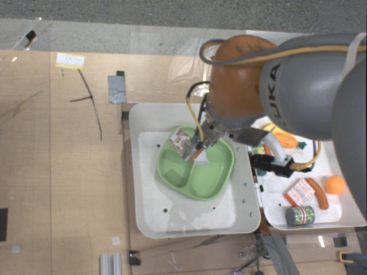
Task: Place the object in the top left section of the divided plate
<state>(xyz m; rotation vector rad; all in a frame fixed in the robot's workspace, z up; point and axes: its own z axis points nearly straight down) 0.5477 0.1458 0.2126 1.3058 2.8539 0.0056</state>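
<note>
We see the tool (199, 146) over the green divided plate (198, 183) in the left bin (143, 211), touching a small printed packet (183, 141) (top left section); its finger state we cannot tell.

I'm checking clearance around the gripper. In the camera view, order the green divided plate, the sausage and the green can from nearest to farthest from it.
1. Green divided plate, left bin, right beneath the gripper.
2. Sausage, right bin.
3. Green can, right bin's near edge; barely farther, almost too close to call.
</note>
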